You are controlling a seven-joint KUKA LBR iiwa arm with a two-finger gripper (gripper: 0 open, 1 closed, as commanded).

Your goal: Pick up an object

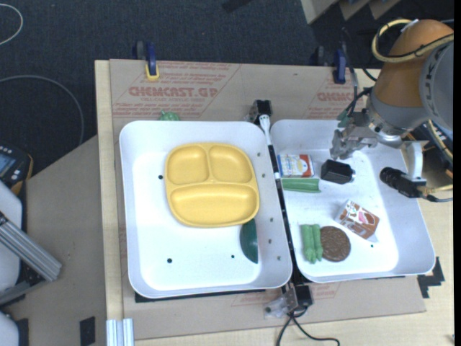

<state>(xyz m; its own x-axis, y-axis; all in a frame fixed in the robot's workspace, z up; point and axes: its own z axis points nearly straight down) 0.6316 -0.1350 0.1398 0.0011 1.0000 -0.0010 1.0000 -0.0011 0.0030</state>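
My gripper [348,144] hangs over the far part of the right bin [403,262], reaching in from the right. Just in front of it a small black block [336,171] lies on the bin floor, close to the gripper's tip. Left of the block are a small white box with red and blue print [294,166] and a green stick [300,185]. Nearer the front lie a red and white packet [358,219], a brown round disc [334,243] and a green bean-like piece [310,242].
The left bin [144,215] holds a yellow divided plate [212,183] and a dark green object [250,242] by its right wall. A black cylindrical part [400,180] sticks out at the right bin's right edge. Blue clamps [150,58] hold the board at the back.
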